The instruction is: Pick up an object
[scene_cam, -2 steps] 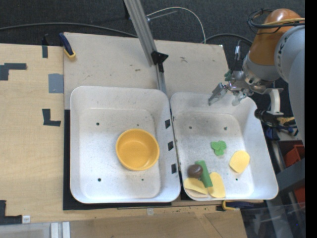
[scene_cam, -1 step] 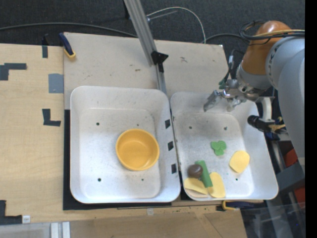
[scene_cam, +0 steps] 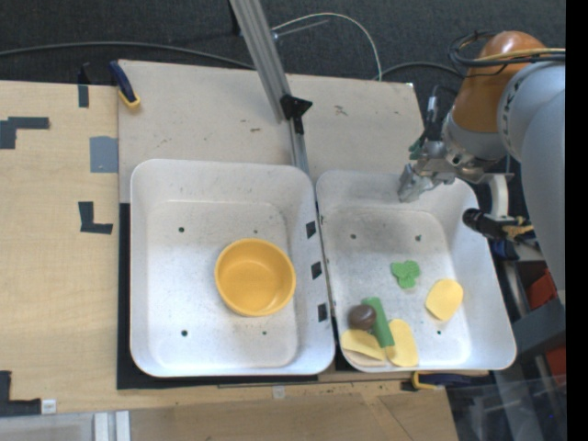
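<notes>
My gripper (scene_cam: 411, 188) hangs over the far rim of the right bin (scene_cam: 478, 338), with nothing visible between its fingers. Well in front of it, on the bin floor, lie a small green piece (scene_cam: 404, 272) and a yellow piece (scene_cam: 445, 299). At the near edge sit a brown ball (scene_cam: 362, 317), a green stick (scene_cam: 377, 321) and two more yellow pieces (scene_cam: 401, 343). A yellow bowl (scene_cam: 254, 276) stands upright in the left bin (scene_cam: 156, 246).
A slanted metal pole (scene_cam: 266, 53) crosses the back of the bench and ends at the divide between the bins. A yellow-and-blue clamp (scene_cam: 125, 85) sits at the bench's far left corner. Cables trail along the back.
</notes>
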